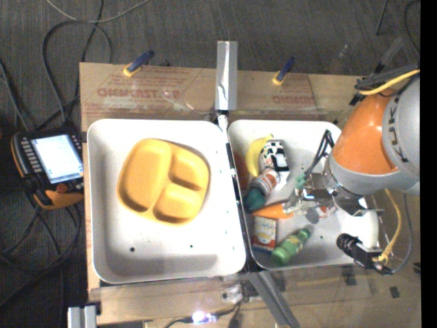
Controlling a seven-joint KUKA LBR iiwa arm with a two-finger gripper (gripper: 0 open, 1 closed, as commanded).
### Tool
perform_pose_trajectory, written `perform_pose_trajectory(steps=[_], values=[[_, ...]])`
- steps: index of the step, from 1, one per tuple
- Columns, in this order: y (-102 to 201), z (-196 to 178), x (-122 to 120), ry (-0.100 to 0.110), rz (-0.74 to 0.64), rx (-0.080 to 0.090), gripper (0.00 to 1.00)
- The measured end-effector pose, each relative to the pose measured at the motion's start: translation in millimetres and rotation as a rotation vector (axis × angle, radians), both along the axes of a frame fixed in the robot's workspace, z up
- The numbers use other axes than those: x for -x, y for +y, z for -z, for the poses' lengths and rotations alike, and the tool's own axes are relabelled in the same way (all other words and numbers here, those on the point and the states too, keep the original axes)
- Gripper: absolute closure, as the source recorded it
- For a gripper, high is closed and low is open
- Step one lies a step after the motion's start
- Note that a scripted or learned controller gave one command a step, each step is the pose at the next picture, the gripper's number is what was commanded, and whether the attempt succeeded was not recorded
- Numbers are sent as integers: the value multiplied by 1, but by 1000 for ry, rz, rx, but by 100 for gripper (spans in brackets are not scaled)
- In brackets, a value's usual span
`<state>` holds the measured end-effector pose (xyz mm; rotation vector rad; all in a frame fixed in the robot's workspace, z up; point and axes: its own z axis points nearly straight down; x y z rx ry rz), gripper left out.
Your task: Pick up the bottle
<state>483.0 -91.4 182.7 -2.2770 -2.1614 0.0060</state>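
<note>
Dark carpet strewn with cables surrounds the table (171, 91), which carries 2 shallow white bins side by side. Of these, the left bin (113, 251) holds a yellow divided tray (164, 180), and the right bin (328, 251) holds a clutter of small items under the arm (375, 145).

Near the front wall of the right bin lies the green bottle (291, 245), on its side, its long axis running on a slant from lower left to upper right. Beside it to the left sits an orange-labelled carton (265, 229), close or touching. Further back are a second bottle with a teal cap (262, 187), a yellow banana-like piece (255, 153) and a black-and-white item (276, 154).

At the wrist, the end effector (308, 198) hangs above the middle of the right bin; whether it is spread or closed I cannot tell, and nothing is visibly held. From it the green bottle lies toward the camera and slightly left, so my judgement is that the next reach should go forward and down, gripping across the bottle's slanted axis.
</note>
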Motion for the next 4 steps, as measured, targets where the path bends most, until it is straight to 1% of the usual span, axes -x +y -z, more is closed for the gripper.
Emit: perform_pose_trajectory(steps=[1, 2, 3, 4], values=[[0, 0, 0, 0, 1, 1, 0], [-29, 90, -5, -16, -232, -5, 0], [-79, 93, -5, -17, -384, 5, 0], [-78, 81, -7, -23, -385, 5, 100]])
